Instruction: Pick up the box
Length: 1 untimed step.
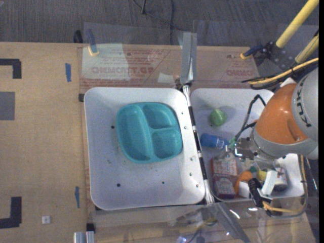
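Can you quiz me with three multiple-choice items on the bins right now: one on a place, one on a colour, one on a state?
1. Where does the divided tray lie?
A. left bin
B. right bin
C. on the cardboard

2. What colour is the round object near the right bin's far side?
A. red
B. green
C. black

3. How does the box rest?
A. lying flat in the right bin
B. standing on the tray
C. lifted above the bins

Key: 1 A, the tray sits inside the left bin. 2 B, it looks green. 3 A, it lies on the bin floor beside the arm.
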### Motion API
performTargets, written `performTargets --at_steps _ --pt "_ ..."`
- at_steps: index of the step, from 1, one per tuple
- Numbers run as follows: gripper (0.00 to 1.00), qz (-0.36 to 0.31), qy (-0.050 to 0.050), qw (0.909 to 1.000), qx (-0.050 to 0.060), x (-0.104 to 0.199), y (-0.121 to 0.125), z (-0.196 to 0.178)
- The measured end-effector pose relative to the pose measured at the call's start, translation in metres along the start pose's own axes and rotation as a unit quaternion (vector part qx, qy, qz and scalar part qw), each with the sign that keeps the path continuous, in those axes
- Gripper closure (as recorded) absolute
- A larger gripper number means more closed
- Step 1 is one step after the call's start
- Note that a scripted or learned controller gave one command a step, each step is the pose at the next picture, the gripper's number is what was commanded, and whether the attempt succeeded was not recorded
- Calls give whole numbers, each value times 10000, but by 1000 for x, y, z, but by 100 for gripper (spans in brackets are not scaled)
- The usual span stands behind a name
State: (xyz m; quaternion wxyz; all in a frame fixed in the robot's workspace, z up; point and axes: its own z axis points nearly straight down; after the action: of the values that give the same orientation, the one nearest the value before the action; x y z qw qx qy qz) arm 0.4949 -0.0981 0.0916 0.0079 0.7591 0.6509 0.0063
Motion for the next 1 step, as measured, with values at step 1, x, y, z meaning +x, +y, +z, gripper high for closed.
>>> performTargets --at_steps 1 --pt "100 21 0 10000 -36 -1 2 -12"
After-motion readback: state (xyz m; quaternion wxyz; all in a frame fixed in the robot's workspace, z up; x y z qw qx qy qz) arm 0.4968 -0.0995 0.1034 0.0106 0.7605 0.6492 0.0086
